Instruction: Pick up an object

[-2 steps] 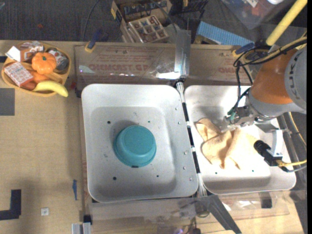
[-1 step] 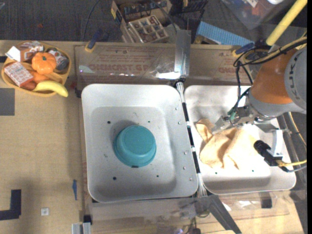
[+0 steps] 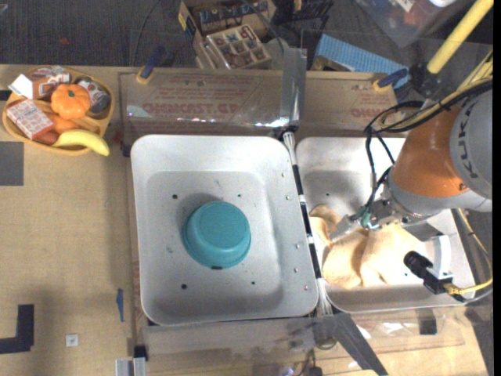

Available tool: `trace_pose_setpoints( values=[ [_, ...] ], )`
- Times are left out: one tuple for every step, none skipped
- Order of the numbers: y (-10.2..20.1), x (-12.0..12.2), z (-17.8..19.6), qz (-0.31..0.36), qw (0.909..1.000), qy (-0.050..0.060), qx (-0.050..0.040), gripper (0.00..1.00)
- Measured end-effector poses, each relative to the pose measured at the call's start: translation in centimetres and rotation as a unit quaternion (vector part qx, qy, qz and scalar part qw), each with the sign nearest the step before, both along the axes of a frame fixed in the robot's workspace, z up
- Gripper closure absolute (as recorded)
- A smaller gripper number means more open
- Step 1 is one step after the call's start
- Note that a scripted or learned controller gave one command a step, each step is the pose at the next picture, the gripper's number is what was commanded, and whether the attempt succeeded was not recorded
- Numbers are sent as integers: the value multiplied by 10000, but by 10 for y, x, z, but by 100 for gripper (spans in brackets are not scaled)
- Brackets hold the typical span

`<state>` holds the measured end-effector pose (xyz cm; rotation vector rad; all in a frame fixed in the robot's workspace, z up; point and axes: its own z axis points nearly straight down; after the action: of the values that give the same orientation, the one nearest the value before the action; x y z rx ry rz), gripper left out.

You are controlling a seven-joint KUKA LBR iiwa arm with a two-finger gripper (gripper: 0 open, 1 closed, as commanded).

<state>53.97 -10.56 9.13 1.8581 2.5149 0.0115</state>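
Camera view: arm in from the right, fingers (image 3: 354, 222) down in the right bin (image 3: 333, 159), right over the tan cloth-like object (image 3: 368, 261) at that bin's near-left side. Can't tell finger opening or any hold. Teal bowl (image 3: 218, 234) sits upside down mid left bin (image 3: 156, 163). Fruit plate (image 3: 56, 116) on worktop (image 3: 55, 249), far left.

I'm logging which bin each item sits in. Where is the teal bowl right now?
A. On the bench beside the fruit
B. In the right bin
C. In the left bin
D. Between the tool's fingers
C: the teal bowl sits upside down on the floor of the left bin, well apart from the arm over the right bin.
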Motion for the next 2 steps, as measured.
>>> trace_pose_setpoints(
  values=[
    [-1, 1, 11, -19, 10000, -24, 0, 100],
    [-1, 1, 11, -17, 10000, -23, 1, 0]
  ],
)
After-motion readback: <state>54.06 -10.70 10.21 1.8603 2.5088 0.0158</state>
